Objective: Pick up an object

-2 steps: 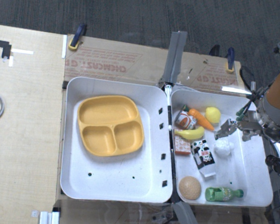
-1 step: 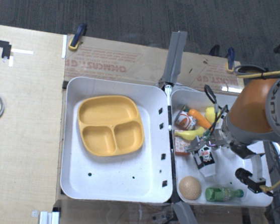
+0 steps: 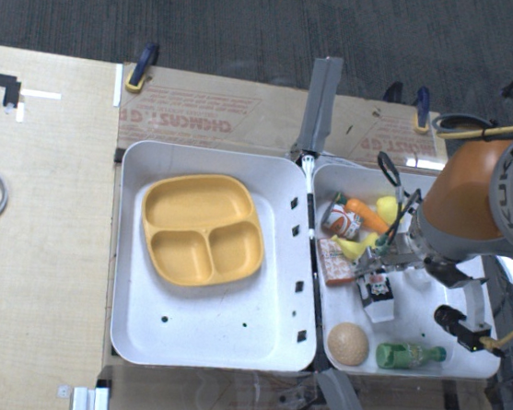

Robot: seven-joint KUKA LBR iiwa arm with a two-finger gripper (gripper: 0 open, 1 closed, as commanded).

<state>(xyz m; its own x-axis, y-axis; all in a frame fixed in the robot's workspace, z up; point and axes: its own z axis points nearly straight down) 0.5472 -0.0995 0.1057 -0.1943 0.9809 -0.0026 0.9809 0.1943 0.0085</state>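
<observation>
Banana [image 3: 351, 249] lies in right bin [image 3: 459, 368] amid clutter, end effector [image 3: 381, 261] just beside it; finger state unclear. Best to centre over one item before closing, avoiding neighbours.

A yellow-orange divided plate [image 3: 203, 228] is seen in the white left bin [image 3: 131, 323] at the frame's centre. In the white right bin [image 3: 469, 365], an orange carrot [image 3: 368, 212], a yellow piece [image 3: 387, 207], a red-and-white can [image 3: 342, 223], a tan round object [image 3: 348, 343] and a green bottle [image 3: 410, 356] are shown. The arm [image 3: 480, 194] at the right is coloured grey with an orange band. Brown cardboard with red print [image 3: 212, 115] is seen above, clamped in blue and yellow [image 3: 143, 67].
</observation>
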